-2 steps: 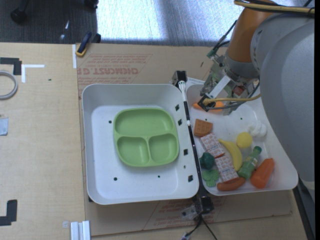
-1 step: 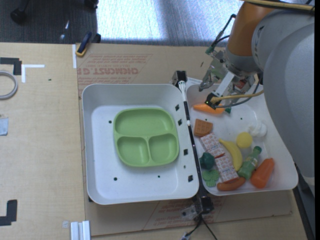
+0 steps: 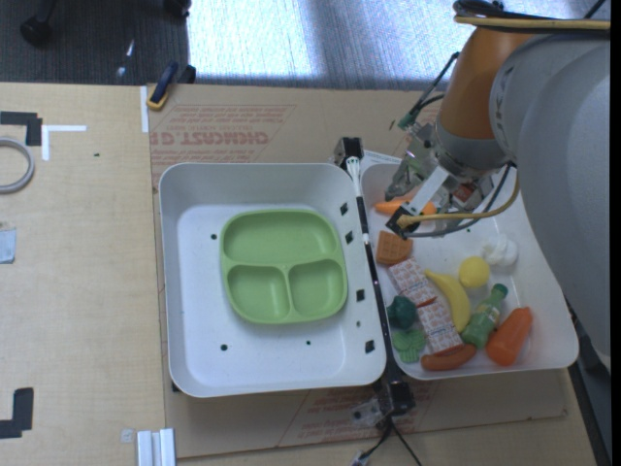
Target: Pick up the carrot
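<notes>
Ok, arm (image 3: 524,76) in from the right, big grey body w/ the orange band, reaching down into the far end of the right bin (image 3: 553,357). Claw (image 3: 419,202) is low over that bin's far-left corner, hard against the wall between the two bins; can't tell if it's wide or narrow, cables and black-and-white bits crowd the tip. Carrot (image 3: 509,336) sits well apart from the claw, at the near-right of the right bin, stubby orange thing tilted, lying just beside a small green bottle (image 3: 483,318). Nothing of the carrot is near the claw. Rest of that bin, taking the carrot as the mark: bottle touching it on the left, a red chilli-looking piece (image 3: 448,358) further left along the near wall, banana (image 3: 450,297) left and a bit farther back, yellow lemon (image 3: 474,272) behind the bottle, white lumpy item (image 3: 501,251) farther back still. A flat packet w/ red-and-white print (image 3: 427,304) lies left of the banana, dark green leafy stuff (image 3: 406,320) by the dividing wall. An orange-brown chunk (image 3: 393,249) sits just below the claw, and a thin orange sliver (image 3: 390,206) shows right at the claw, can't tell what it is. Left bin (image 3: 189,357), far left of the carrot, holds a green divided plate (image 3: 283,265), three compartments. Both bins on cardboard sheets on the counter (image 3: 68,289).
</notes>
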Controlling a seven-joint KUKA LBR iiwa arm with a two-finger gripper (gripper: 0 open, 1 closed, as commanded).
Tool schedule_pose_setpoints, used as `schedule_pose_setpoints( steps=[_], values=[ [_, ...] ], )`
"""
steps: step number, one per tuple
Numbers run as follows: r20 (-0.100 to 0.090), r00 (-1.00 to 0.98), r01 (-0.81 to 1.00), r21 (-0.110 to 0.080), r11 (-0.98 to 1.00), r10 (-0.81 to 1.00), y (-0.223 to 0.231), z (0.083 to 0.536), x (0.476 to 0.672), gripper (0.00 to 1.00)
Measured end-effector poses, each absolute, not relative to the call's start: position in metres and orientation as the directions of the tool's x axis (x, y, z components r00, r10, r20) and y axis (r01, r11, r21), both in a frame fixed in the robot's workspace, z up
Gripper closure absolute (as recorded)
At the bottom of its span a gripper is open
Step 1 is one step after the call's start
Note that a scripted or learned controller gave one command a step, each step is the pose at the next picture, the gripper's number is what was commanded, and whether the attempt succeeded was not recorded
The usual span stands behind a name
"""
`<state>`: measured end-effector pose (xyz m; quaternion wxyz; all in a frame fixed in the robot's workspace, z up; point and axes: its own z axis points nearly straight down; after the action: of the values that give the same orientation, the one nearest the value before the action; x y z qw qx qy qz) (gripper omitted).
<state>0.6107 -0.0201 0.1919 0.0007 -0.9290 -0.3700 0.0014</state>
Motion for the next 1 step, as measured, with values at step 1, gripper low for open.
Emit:
schedule_pose_setpoints(
  steps=[1],
  values=[
    [-0.002,0.678,0.735,-0.001,-0.678,0.735,-0.0284,0.1918,0.6202,0.0]
  ],
)
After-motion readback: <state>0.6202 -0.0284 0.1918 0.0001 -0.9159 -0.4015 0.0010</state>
